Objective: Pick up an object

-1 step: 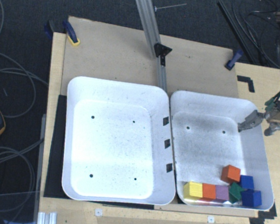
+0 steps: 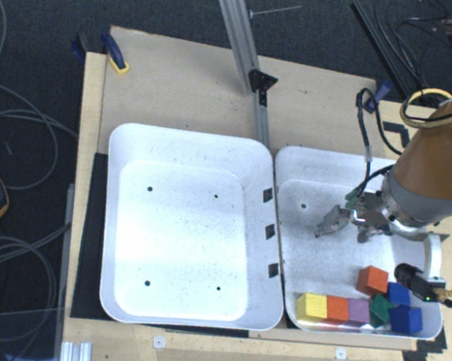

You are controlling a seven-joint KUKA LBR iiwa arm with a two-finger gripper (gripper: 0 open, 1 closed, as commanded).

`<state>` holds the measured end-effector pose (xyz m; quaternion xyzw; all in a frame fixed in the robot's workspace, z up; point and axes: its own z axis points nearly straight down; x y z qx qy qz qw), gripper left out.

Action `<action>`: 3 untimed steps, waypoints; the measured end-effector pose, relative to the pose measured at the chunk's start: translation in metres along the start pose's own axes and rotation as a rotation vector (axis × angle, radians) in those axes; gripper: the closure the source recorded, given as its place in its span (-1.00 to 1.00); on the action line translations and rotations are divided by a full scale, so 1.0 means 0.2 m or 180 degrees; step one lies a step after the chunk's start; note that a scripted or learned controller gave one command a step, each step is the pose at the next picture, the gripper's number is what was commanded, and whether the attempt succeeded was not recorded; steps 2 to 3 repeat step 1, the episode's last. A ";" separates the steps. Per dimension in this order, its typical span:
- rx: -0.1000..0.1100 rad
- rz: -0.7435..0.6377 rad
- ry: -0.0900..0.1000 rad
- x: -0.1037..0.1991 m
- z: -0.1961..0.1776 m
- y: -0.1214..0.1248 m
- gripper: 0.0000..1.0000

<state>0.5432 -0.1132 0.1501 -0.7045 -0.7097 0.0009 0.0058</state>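
Your gripper hangs over the middle of the right bin, its fingers spread apart with nothing between them, pointing toward the divide between the two bins. You can follow the arm back to the right, where its orange band sits just above the wrist. The things you could pick lie well apart from the fingers, gathered in the near right corner of that bin: an orange block stands alone a little up from the rest, a blue block is just beside it, and a green block touches the blue one. Along the near wall you see a row of a yellow block, an orange-red block and a purple block, side by side and touching. The left bin lies beside the right one on the bench.
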 end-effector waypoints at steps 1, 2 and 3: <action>-0.0012 0.0030 -0.0018 -0.22 0.27 0.10 -1.00; -0.0012 0.0030 -0.0018 -0.22 0.27 0.10 -1.00; -0.0012 0.0030 -0.0018 -0.22 0.27 0.10 -1.00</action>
